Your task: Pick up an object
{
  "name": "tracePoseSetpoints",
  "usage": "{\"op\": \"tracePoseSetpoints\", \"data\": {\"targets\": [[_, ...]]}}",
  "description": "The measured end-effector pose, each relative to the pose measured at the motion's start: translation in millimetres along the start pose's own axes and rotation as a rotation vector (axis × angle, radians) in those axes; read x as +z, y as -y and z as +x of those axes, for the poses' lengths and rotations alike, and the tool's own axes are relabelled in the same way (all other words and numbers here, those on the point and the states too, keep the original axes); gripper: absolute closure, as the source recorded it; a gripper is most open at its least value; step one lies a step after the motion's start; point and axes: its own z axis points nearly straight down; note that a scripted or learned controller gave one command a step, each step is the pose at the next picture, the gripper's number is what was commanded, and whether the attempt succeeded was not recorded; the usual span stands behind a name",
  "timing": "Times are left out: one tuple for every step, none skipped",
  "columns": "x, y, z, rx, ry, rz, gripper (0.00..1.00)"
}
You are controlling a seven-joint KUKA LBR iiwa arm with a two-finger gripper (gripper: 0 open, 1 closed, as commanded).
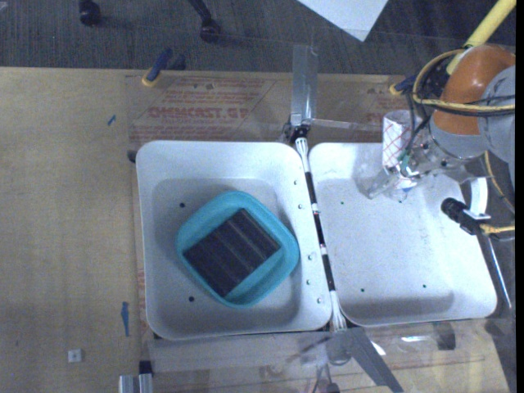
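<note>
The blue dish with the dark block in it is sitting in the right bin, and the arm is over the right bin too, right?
Not quite. The camera view shows the blue dish in the left bin. The arm is indeed over the right bin.

The grey metal arm with a rounded orange band is seen at the right. Black and yellow cables are looped around the band. A pale, blurred two-finger tool is fitted below the wrist.
</note>
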Motion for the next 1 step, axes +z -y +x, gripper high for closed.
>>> {"op": "tracePoseSetpoints", "data": {"targets": [[-0.5,-6.8,1.0,-0.310,0.007,0.008,0.00]]}}
